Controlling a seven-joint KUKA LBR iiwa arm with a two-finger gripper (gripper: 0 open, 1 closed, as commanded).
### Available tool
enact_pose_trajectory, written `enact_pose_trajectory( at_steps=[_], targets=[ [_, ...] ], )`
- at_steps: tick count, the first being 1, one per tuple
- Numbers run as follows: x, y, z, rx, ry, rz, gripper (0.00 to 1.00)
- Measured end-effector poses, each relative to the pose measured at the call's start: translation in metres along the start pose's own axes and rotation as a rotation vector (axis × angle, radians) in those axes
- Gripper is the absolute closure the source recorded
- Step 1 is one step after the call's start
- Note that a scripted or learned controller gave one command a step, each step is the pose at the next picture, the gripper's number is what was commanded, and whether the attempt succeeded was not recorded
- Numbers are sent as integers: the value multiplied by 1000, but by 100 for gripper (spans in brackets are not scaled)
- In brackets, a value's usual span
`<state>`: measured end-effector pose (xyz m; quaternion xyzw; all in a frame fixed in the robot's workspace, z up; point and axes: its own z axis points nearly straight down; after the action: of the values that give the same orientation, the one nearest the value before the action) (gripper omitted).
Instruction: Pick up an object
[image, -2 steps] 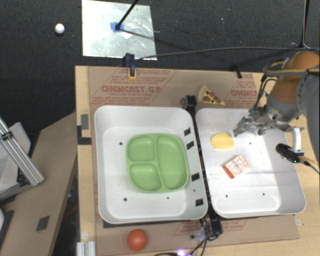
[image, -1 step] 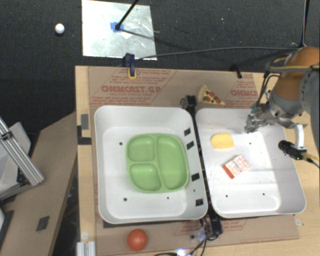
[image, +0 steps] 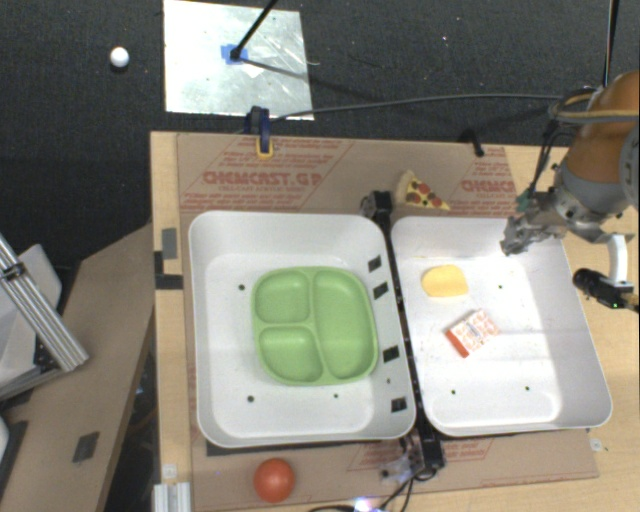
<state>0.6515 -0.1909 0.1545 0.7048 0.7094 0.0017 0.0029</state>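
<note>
So the gripper (image: 519, 238) sits over the far right corner of the right bin (image: 570, 320), just inside the rim, and honestly it's too small and dark to tell if it's released or clenched. Nothing is visibly caught in it. In that bin, a yellow rounded object (image: 444, 281) lies near the far left side, and a small red-and-white packet (image: 472, 332) lies tilted around the middle, close to it but not touching. The left bin (image: 220, 300) carries a green divided plate (image: 314, 325) in its centre. Outside the bins, a toy pizza slice (image: 421, 192) rests on the bench by the far edge between them, and a red ball (image: 274, 479) sits by the left bin's near edge.
</note>
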Motion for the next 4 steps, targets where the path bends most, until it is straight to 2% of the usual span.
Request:
enact_pose_trajectory(
  at_steps=[1, 2, 4],
  targets=[
    [-1, 6, -65, -2, -1, 0, 100],
    [-1, 7, -62, 2, 0, 0, 100],
    [119, -5, -69, 5, 3, -3, 100]
  ],
)
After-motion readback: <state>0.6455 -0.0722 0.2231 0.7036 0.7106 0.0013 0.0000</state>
